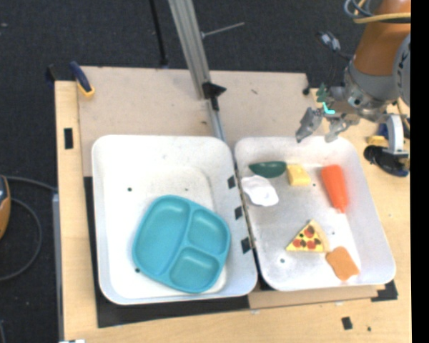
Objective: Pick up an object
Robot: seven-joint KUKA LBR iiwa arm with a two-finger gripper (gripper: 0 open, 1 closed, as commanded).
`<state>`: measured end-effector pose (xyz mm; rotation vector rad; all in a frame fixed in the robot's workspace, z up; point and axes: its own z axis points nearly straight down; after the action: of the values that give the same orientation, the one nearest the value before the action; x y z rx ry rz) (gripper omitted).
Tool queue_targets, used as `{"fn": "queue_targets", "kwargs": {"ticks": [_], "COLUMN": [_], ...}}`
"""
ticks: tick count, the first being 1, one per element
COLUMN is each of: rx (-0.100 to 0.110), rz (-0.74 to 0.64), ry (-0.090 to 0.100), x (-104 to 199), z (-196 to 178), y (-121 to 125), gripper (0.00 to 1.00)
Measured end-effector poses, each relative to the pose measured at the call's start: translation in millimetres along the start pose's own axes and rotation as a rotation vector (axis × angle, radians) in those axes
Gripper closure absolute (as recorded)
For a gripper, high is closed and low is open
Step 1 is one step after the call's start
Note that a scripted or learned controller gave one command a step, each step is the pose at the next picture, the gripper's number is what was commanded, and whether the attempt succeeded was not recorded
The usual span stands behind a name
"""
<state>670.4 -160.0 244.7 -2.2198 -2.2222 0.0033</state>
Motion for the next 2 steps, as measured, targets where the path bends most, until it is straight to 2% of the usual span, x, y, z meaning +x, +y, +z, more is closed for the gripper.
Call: {"fn": "queue_targets", "kwargs": {"ticks": [1, 2], "rx": [-0.003, -0.001], "rz": [-0.001, 0.0], "ry": [-0.001, -0.001], "x": [0, -3], "z": [-2, 41], "y": [1, 5], "gripper": [0.0, 0.0]}}
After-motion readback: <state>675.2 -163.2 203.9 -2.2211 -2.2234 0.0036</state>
